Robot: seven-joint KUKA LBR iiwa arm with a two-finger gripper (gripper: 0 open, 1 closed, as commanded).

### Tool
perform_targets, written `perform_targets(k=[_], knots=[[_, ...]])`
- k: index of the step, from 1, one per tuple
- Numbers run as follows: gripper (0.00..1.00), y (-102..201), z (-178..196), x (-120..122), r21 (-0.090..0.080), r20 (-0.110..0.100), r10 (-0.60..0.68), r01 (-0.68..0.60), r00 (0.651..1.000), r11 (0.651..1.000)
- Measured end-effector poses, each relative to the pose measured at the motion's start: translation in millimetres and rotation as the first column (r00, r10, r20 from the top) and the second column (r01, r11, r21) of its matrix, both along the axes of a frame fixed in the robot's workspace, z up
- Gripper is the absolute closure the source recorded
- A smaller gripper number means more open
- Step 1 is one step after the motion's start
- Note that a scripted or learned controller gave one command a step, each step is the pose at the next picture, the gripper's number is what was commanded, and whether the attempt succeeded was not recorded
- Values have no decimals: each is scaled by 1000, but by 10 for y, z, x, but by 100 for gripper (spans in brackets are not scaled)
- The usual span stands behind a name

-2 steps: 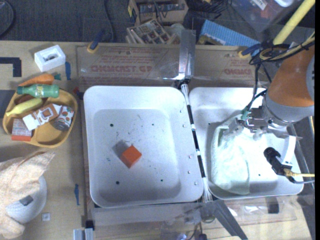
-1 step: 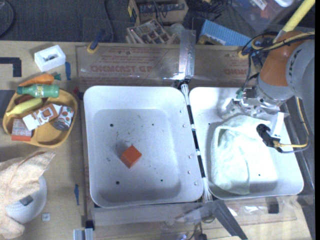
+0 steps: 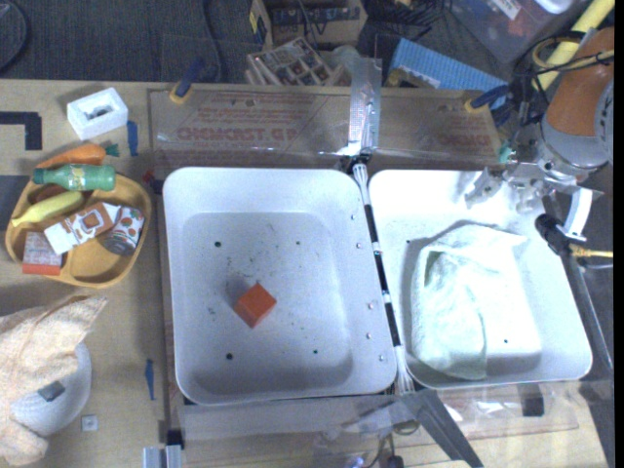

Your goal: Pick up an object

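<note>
A small orange cube [image 3: 255,304] lies in the left white bin [image 3: 185,213], a little below its middle. A crumpled pale green cloth [image 3: 456,298] covers most of the floor of the right white bin [image 3: 409,198]. My gripper [image 3: 503,189] hangs over the far right part of the right bin, above the cloth's upper edge. Its fingers [image 3: 475,189] stand apart with nothing between them. The grey arm with its orange band [image 3: 577,105] comes in from the upper right.
A wooden bowl [image 3: 88,266] of toy food sits left of the bins, with a white box [image 3: 97,113] behind it. A beige cloth [image 3: 44,349] lies at the lower left. A clear panel [image 3: 263,125] stands along the bins' far side.
</note>
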State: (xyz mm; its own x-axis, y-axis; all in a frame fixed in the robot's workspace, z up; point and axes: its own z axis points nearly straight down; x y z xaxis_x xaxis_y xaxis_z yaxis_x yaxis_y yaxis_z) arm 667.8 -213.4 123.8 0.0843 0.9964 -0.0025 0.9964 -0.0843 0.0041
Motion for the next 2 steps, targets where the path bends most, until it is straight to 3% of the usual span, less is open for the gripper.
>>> perform_targets(k=[1,2], knots=[[0,341,-349,-490,0,4,80,-80,997,997],[0,341,-349,-490,0,4,80,-80,997,997]])
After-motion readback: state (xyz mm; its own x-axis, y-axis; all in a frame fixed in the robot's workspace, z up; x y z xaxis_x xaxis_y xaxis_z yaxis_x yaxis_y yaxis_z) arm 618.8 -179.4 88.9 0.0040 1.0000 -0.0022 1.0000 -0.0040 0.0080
